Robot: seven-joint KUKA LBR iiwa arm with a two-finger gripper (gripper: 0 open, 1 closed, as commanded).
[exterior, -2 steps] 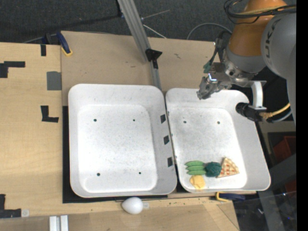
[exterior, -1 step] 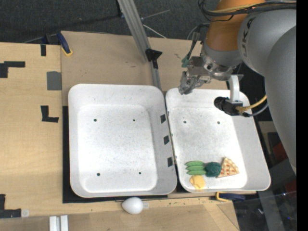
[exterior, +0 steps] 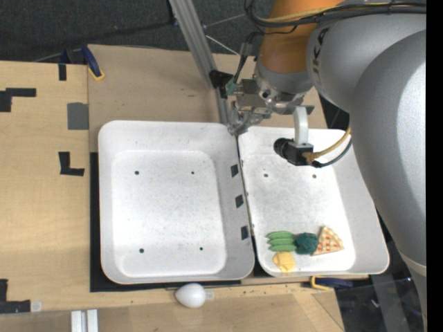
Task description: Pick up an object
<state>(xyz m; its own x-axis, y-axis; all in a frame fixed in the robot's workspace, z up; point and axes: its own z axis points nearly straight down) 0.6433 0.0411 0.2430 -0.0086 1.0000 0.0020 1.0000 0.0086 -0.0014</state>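
i've got the gripper [exterior: 242,120] parked over the far rim between both bins, can't tell its finger state. toys sit clustered in the right bin's [exterior: 304,199] near corner: green pods [exterior: 280,239], pizza slice [exterior: 328,241], likely slid there. nothing held. white egg [exterior: 191,295] lies out on the worktop [exterior: 41,185].

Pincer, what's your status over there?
Pincer at far rim between bins, grip unclear. Toy food cluster lies untouched in right bin's near corner. Nothing blocking it.

The left bin [exterior: 166,199] lies wide open. In the right bin [exterior: 304,199], toys [exterior: 304,243] crowd its near edge; the arm [exterior: 374,81] overhangs its far right corner.
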